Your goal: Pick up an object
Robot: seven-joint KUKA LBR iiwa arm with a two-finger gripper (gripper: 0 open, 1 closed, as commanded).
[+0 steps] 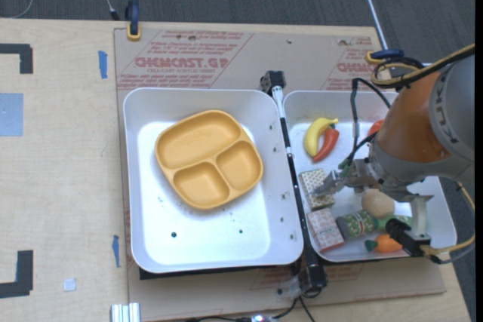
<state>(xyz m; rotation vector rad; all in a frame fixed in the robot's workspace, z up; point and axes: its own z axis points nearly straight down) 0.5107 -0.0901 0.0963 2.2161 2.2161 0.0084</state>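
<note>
– Well, which object is it going for?

– Hard to be sure. The gripper hangs low in the right bin, just beside the upper patterned box, so I judge that box to be the target. Whether the gripper is released or clenched I cannot tell; the wrist hides it, and nothing can be seen held in it.

– So how should the grab be done?

– Come straight down over the middle of the box and close across its narrow sides. It lies flat, so a shallow or off-centre pinch would probably just nudge it along the floor.

– Any crowding?

– Plenty. A pale round item sits right by the wrist, a green packet and a carrot lie near the front wall, and a second patterned box is just below the first. The banana and red pepper, touching each other, lie behind it.

– And the edges?

– The target is close to the bin's left wall, next to the divider shared with the left bin. A jaw on that side has little room, so the wall could block it.

– Where is it open?

– Upward, mainly. A straight lift clears everything. The left bin holds a yellow divided plate with bare floor around it
</note>
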